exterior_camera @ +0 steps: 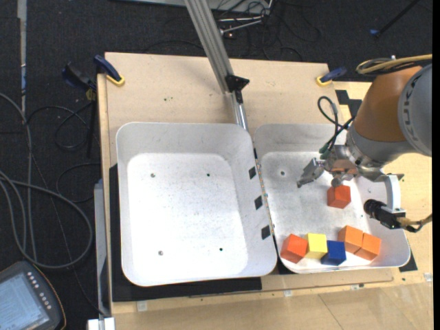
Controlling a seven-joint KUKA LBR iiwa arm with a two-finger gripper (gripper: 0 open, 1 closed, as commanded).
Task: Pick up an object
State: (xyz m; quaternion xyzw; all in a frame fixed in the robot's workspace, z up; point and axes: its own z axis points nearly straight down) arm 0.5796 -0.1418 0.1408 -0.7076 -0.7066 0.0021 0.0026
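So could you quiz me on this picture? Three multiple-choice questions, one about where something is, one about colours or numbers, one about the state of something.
1. Where do the blocks lie?
A. In the left bin
B. In the right bin
C. On the floor

2. How many blue blocks are there?
A. One
B. Three
C. None

3. How does the orange-red block under the arm stand?
A. Stacked on the yellow block
B. Alone on the bin floor, apart from the row
C. Outside the bins

Answers:
1 B: all the blocks sit in the right bin, most in a row along its near edge.
2 A: one blue block, beside the yellow block.
3 B: the orange-red block rests by itself just below the gripper, away from the row.
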